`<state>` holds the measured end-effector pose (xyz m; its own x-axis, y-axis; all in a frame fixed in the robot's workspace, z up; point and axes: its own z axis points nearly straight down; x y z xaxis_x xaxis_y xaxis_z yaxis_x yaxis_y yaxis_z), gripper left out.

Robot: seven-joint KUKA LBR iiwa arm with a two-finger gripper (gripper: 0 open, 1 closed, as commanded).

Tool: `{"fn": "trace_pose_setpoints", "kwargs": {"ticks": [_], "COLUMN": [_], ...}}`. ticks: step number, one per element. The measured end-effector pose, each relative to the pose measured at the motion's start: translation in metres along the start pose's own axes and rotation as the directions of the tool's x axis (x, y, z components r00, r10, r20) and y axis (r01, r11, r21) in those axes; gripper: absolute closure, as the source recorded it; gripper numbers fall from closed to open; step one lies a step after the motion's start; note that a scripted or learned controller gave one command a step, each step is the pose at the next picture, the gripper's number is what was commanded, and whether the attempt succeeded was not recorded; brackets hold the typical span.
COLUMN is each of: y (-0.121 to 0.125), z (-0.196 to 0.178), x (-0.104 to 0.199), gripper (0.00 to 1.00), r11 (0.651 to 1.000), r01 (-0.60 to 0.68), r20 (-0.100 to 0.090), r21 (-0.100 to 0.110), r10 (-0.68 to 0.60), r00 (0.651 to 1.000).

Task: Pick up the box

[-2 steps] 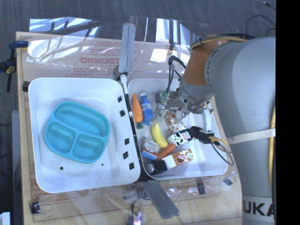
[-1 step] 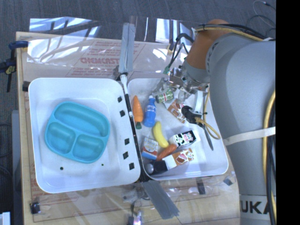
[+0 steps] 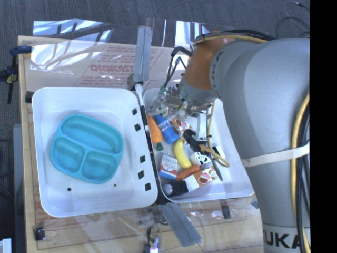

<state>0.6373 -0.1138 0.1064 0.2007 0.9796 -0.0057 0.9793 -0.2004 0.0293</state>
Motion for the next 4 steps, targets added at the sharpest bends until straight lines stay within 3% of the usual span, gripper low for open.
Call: {"fn": "trace_pose_setpoints", "kwargs": {"ticks": [1,2,3,4], "y": [-0.006,-0.050,-0.047,-0.113], "z": [0.000,-0.001,-0.015,-0.108], "x": [-0.003,-0.053,-0.055,-0.039], "gripper": [0.00,0.00,1.00,1.00], "r11": [0.993,0.982,0.983,0.863], "r01": [-0.116,-0.189,-0.186,-0.504], "r20": [-0.006,-0.006,-0.004,0.013], "r21": [-0.001,-0.001,-0.008,0.033], "r10": [0.116,0.189,0.186,0.504], "r00": [0.993,0.982,0.983,0.864]}}
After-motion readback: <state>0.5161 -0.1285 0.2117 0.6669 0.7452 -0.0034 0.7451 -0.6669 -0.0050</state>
